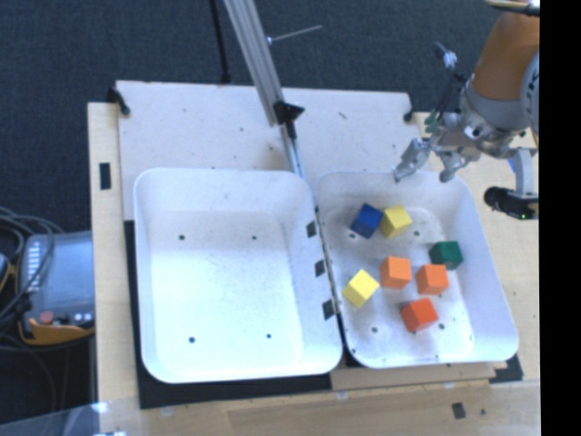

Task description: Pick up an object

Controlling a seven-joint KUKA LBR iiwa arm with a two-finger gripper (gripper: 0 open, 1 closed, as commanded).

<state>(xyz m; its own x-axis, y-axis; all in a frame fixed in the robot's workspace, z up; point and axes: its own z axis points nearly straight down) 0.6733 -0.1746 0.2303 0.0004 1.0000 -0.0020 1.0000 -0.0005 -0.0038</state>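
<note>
The right bin [490, 271] holds several small cubes: a blue cube [367, 219] touching a yellow cube [396, 221], a green cube [446, 253], two orange cubes [395, 271] [432, 279], a red-orange cube [418, 314] and a second yellow cube [360, 287]. My gripper [427, 164] hangs above the bin's far rim, behind the cubes, with its two fingers spread apart and nothing between them. The arm's orange band [504, 53] rises to the upper right.
The left bin [182, 271] lies beside the right one, sharing a middle rim. A slanted metal pole [259, 53] rises from behind the bins. Cables and a grey box [59, 280] sit off the bench's left edge.
</note>
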